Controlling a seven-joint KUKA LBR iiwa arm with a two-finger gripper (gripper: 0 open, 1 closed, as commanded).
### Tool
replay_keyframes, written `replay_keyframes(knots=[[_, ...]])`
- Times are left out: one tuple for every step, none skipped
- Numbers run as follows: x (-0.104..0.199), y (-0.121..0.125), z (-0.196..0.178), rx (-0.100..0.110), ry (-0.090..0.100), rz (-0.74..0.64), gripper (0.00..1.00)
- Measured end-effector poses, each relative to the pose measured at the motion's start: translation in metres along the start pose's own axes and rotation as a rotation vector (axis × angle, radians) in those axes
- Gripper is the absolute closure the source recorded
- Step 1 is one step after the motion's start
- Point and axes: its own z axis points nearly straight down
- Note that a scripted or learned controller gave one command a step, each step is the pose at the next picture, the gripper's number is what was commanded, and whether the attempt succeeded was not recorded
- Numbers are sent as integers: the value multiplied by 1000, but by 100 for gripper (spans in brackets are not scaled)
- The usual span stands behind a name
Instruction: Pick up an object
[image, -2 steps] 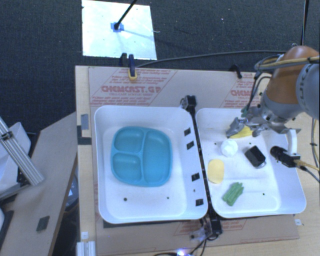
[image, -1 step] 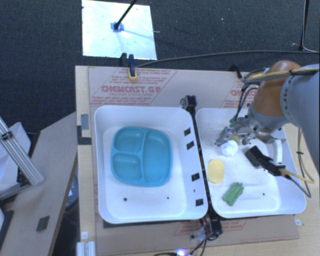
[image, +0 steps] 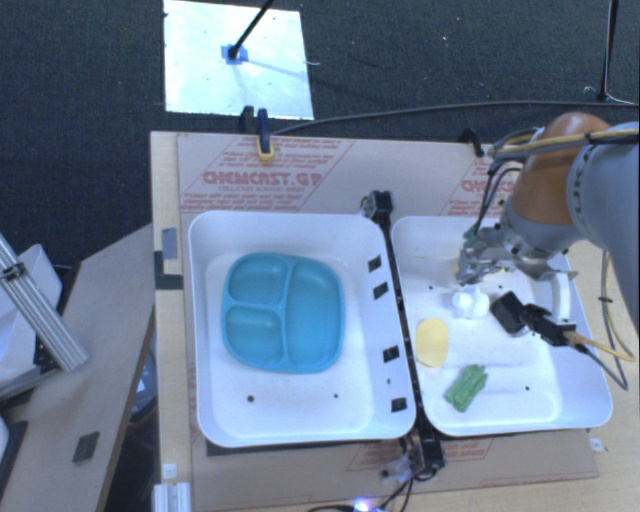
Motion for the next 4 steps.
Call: replay_keyframes(knots=[[-1,12,-52,-2,-1,0,100],[-9,16,-100,-3,-1,0,100],[-9,18,-121,0,0,-2,100],[39,-3,-111,5,2,-4,100]])
